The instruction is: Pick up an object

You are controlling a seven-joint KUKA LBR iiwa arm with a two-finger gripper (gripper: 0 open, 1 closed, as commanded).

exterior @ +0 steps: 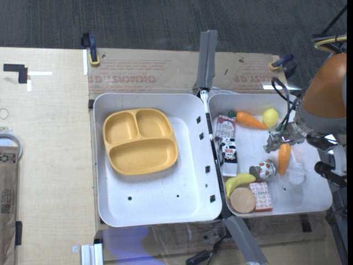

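Note:
The right bin (314, 203) holds several small objects. An orange carrot (251, 120) and a yellow lemon (270, 116) lie at its far side. My gripper (277, 139) hangs low over the bin's right half, just below the lemon. A second orange carrot (284, 158) lies lengthwise right under and beside the gripper tip; whether it is touching is unclear. A small round toy (265, 170) sits left of that carrot. At the near side are a banana (240, 181), a round tan cookie (241, 200) and a red-and-white packet (261, 196).
Two printed packets (226, 139) lie along the right bin's left wall. The left bin (160, 203) holds a yellow divided plate (140, 141). A grey divider post (206, 59) stands between the bins at the back. Cables (281, 90) hang near the arm's wrist.

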